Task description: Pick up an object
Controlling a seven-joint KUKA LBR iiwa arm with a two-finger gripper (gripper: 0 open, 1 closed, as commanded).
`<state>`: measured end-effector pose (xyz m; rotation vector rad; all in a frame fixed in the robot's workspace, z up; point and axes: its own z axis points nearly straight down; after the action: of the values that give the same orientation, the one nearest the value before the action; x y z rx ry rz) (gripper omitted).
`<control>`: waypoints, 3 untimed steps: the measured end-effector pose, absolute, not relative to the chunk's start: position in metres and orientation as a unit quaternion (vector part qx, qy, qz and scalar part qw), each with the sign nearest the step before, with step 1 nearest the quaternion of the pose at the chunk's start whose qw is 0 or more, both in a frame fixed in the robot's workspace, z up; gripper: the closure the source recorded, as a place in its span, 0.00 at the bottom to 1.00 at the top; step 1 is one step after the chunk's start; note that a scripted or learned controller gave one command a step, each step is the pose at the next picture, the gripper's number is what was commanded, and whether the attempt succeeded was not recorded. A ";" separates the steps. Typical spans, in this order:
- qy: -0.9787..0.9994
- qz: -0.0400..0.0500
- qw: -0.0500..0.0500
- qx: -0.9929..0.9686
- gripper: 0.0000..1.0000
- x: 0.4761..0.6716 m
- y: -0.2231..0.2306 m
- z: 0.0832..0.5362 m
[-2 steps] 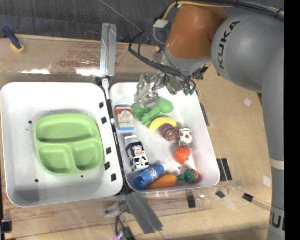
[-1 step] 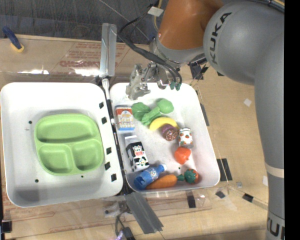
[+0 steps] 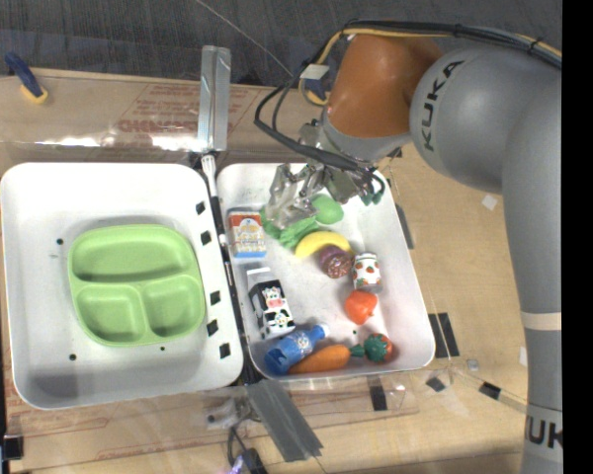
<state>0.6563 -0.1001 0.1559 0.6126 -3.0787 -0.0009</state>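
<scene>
My gripper (image 3: pixel 298 201) hangs over the far end of the right bin (image 3: pixel 407 284), its metal fingers down among green toy pieces (image 3: pixel 321 211). Just below it lies a yellow banana (image 3: pixel 321 242) and a dark brown ball (image 3: pixel 334 261). A small orange-and-white carton (image 3: pixel 245 233) lies to its left. Further toward the front are a white patterned egg (image 3: pixel 366 271), a red tomato (image 3: pixel 360 306), a black-and-white cow-print box (image 3: pixel 272 306), a blue bottle (image 3: pixel 292 349), an orange carrot (image 3: pixel 324 358) and a red-and-green piece (image 3: pixel 376 348). The finger tips are hidden against the clutter.
The left bin (image 3: pixel 40 205) holds a green divided tray (image 3: pixel 135 284). A metal bracket (image 3: pixel 213 97) stands at the divide between the bins. The grey arm with its orange band (image 3: pixel 376 82) covers the bench's right side.
</scene>
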 end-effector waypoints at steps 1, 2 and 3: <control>-0.961 0.001 -0.002 0.276 1.00 0.658 -0.138 0.190; -0.931 0.000 0.000 0.365 1.00 0.657 -0.210 0.136; -0.853 0.001 -0.002 0.522 1.00 0.659 -0.208 0.159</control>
<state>0.6587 -0.2077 0.1587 1.6432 -2.6829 0.0033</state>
